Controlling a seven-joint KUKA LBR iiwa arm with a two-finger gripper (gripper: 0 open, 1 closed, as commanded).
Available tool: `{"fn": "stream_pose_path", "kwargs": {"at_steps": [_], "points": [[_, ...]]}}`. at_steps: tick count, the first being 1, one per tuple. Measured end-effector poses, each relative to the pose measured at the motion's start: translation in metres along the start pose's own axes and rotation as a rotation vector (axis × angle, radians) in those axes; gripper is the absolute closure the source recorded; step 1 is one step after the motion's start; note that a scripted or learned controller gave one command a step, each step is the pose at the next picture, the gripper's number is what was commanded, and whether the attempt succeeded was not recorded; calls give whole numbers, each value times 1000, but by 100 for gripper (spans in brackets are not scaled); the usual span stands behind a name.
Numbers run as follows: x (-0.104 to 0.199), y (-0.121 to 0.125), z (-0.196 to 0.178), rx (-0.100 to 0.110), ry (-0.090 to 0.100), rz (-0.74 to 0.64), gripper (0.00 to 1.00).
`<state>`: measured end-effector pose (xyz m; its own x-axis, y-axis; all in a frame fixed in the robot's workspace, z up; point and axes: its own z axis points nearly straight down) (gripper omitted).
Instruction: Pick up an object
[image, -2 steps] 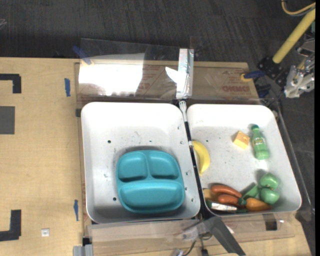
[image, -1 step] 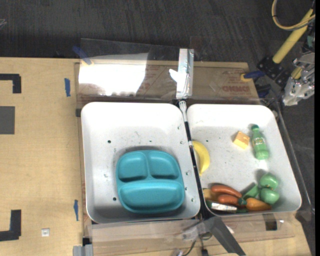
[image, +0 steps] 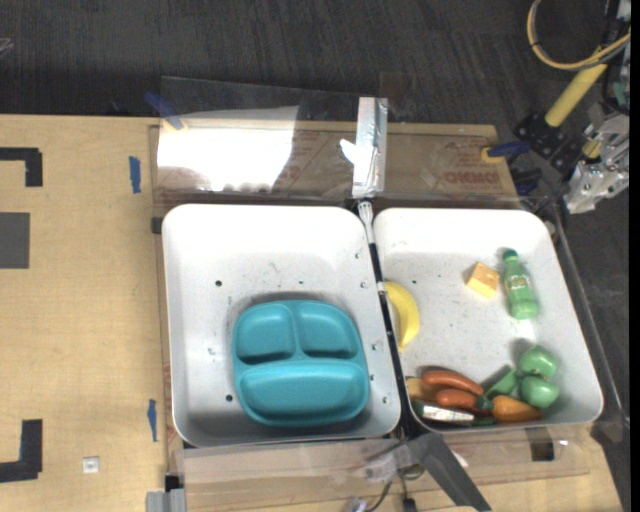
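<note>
1. Parked at the far right corner off the bins, my tool (image: 598, 172) is too small to tell apart or together.
2. Green bottle (image: 517, 285) lies in the right bin (image: 440, 235): likely light, stiff, slippery; I'd grip across its middle.

No readable text: faint reddish print on the clear sheet (image: 465, 172) behind the bins, too blurred.
</note>
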<state>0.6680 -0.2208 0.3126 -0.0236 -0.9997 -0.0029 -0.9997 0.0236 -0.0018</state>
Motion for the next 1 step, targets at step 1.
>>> {"fn": "stream_pose_path", "kwargs": {"at_steps": [1], "points": [[0,0,2,0,0,-158,100]]}}
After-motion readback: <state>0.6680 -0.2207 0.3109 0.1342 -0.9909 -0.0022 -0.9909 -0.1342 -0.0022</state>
